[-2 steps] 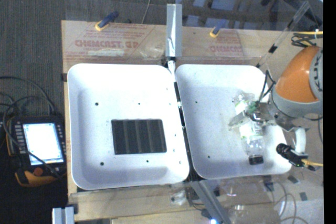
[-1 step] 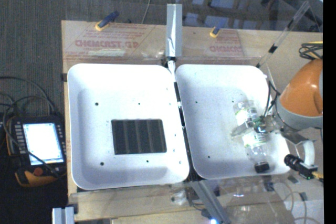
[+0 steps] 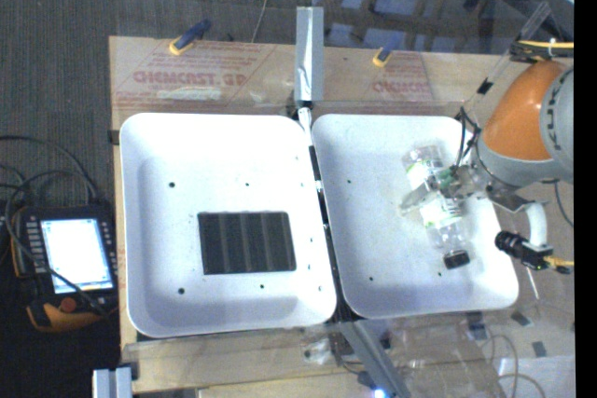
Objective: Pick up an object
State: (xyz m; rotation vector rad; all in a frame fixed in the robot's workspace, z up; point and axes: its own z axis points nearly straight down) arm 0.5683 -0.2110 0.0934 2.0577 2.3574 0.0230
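In the right bin (image 3: 373, 284) lies a clear plastic bottle (image 3: 442, 226) with a greenish label and a black cap (image 3: 455, 259) pointing toward the bin's near edge. Just behind it sits a crumpled clear plastic piece (image 3: 422, 165). My gripper (image 3: 456, 182) reaches in from the right and hangs low over the bottle's upper end, touching or nearly touching the clear plastic. The grey wrist and its orange band (image 3: 520, 112) are above the bin's right wall. A flat black ribbed block (image 3: 247, 242) rests in the middle of the left bin (image 3: 149, 163).
The two bins meet at a central divider (image 3: 319, 200). A handheld control pendant (image 3: 70, 256) with cables lies left of the bench. A black connector (image 3: 519, 247) with cable sticks out beside the right bin's right rim.
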